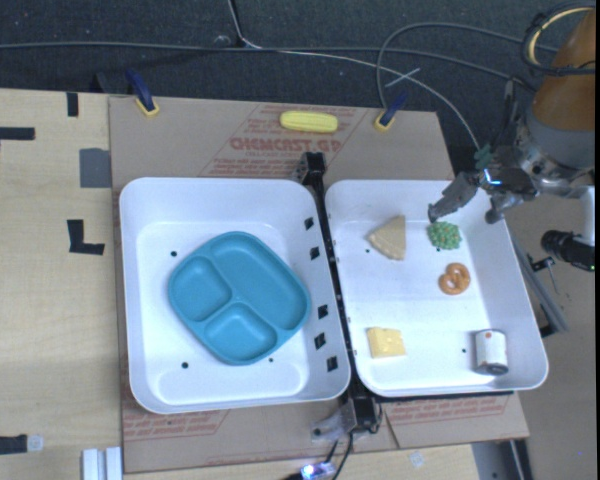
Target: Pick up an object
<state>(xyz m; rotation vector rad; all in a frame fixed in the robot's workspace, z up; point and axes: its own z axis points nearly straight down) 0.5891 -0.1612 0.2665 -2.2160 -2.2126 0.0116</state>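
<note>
The right bin [420,373] holds several small items: a tan wedge [388,238], a green broccoli-like piece [444,235], an orange pretzel [455,279], a yellow block [385,342] and a white can with a red band [490,351]. My gripper [475,208] hangs over the bin's far right corner, just above and to the right of the green piece. Its two dark fingers [448,204] are spread apart, open, with nothing between them.
The left bin [140,218] holds a blue compartment plate [238,296]. A yellow corn-shaped toy [308,121] lies on the cardboard behind the bins, between two blue clamps [140,93]. Cables run across the dark background behind the bench.
</note>
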